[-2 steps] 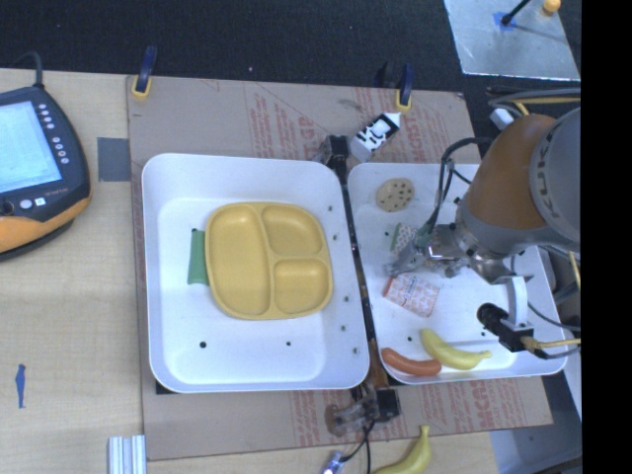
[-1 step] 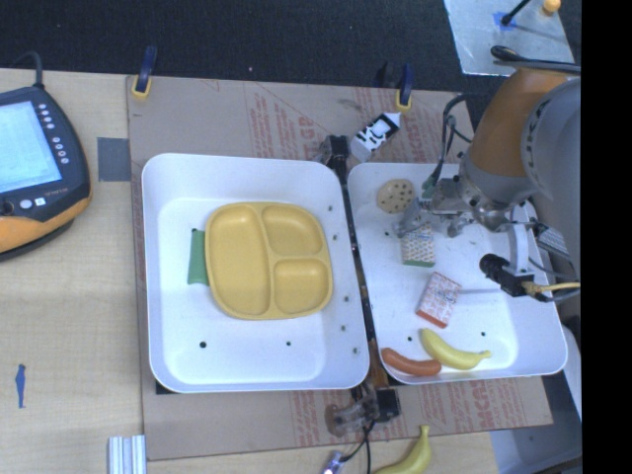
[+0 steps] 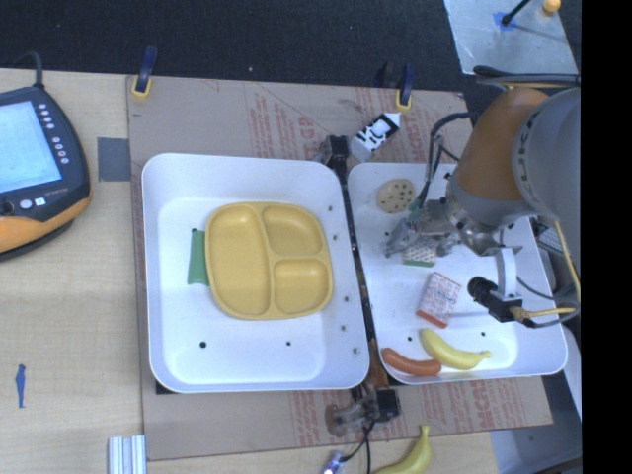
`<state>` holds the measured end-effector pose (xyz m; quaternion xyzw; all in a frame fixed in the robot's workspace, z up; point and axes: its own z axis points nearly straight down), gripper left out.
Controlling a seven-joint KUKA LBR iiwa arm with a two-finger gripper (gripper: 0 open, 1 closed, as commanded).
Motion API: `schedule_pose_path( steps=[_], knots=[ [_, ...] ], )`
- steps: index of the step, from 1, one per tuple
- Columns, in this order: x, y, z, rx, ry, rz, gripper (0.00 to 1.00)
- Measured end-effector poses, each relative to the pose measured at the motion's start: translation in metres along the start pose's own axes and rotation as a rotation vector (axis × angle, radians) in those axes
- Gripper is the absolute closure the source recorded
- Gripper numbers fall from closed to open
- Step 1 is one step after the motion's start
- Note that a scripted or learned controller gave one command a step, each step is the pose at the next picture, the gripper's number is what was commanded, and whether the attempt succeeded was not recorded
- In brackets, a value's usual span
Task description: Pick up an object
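In the right bin point(image 3: 528, 358) my gripper point(image 3: 407, 237) is low over the upper left part, its grey head tilted to the left. A small pale packet point(image 3: 419, 256) lies right under its tip; contact is unclear. A round cookie point(image 3: 396, 196) rests just above the gripper. Below it lie a red-and-white packet point(image 3: 439, 297), a yellow banana point(image 3: 454, 351) and a red sausage point(image 3: 410, 363) near the front wall. The arm's orange band point(image 3: 494, 156) covers the bin's upper right.
The left bin point(image 3: 168, 344) holds a yellow divided plate point(image 3: 269, 260) with a green strip point(image 3: 197, 257) at its left edge. A black-and-white item point(image 3: 375, 133) sits behind the bins. Another banana point(image 3: 413, 454) lies on the bench front. A pendant point(image 3: 35, 166) sits far left.
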<state>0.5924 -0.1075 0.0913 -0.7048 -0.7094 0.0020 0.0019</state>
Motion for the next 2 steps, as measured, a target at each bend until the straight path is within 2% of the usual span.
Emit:
schedule_pose_path(
  steps=[1,2],
  knots=[
    [-0.001,0.000,-0.010,0.003,0.000,-0.001,1.00],
    [0.063,0.021,-0.101,-0.003,0.001,0.002,1.00]
  ],
)
